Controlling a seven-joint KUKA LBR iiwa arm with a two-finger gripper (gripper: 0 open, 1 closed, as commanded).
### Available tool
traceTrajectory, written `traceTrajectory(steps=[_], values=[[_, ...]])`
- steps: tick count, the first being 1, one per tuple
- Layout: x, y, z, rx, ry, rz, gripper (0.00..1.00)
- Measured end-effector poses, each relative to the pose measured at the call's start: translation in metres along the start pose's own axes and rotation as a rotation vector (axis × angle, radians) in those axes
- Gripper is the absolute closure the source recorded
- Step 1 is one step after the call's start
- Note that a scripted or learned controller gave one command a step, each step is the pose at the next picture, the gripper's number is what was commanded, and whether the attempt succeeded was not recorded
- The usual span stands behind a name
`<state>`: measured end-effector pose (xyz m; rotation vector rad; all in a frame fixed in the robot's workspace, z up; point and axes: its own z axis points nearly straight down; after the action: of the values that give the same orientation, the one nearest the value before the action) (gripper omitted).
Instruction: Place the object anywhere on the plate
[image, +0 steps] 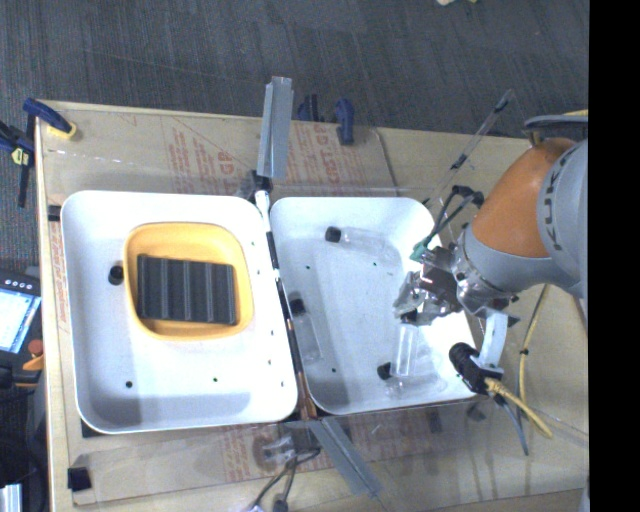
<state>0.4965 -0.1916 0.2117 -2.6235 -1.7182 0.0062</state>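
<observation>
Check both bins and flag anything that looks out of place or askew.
Nothing looks spilled or broken. The yellow plate in the left bin carries a dark ribbed block with no task object on it. Clear tube-like items with black caps lie scattered at odd angles in the right bin, beside the gripper.

Two blue-handled metal clamps (325, 108) grip the plywood bench (160, 135) at its far edge; another blue clamp (48, 117) grips the bench's far-left corner.

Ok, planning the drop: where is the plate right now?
The yellow plate sits in the left bin, toward its upper middle, holding a dark ridged block.
</observation>
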Motion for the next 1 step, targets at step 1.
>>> traceTrajectory(steps=[1], values=[[0.042,-0.0273,0.0134,0.0,0.0,-0.262,1.0]])
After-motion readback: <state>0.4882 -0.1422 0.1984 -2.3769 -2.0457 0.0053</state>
